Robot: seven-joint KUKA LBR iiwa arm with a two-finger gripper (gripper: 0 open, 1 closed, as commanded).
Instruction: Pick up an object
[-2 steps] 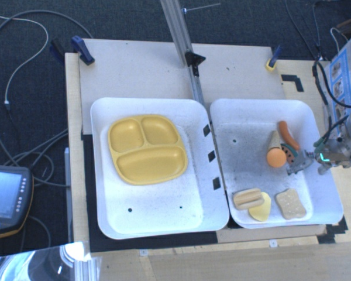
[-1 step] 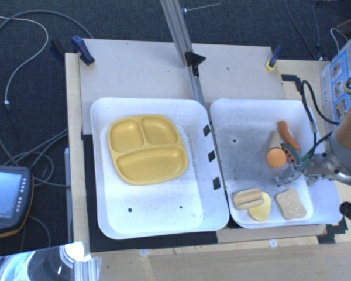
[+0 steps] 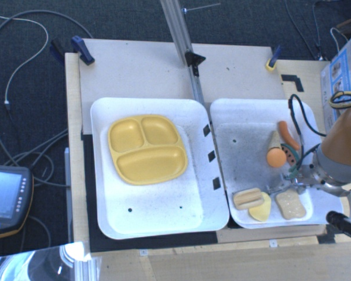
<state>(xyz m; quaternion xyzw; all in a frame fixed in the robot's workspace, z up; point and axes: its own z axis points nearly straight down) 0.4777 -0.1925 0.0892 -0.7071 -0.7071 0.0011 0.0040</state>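
Over the right bin (image 3: 240,119), the gripper (image 3: 288,183) hangs low among the food toys, its grip impossible to tell; this looks like the reach, and next it must close on the bread slice (image 3: 291,204) just beside it.

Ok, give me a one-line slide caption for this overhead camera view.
KUKA arm's gripper low in the right bin among toy food items; yellow divided plate sits in the left bin.

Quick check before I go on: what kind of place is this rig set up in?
Probably a robotics lab bench, not a kitchen: two white bins clamped on a board, toy food as props, loose cables on dark carpet, and a teach pendant beside it.
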